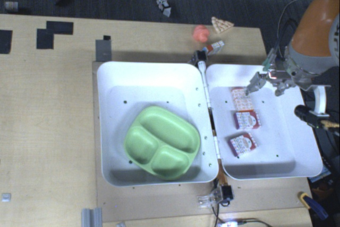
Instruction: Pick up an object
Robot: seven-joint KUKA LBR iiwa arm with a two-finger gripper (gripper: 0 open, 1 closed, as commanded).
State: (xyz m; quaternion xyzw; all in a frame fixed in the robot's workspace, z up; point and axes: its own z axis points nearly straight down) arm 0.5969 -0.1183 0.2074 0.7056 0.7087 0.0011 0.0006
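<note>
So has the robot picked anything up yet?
Not yet. Nothing looks lifted: three small packets lie flat in the right bin, and the green tray sits in the left bin. The gripper hangs above the top packet. Grabbing and lifting are left.

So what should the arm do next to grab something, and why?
Probably lower a little toward the top packet. The gripper hovers at the right bin's upper edge, just beside that packet, nearer than the two packets below it.
</note>
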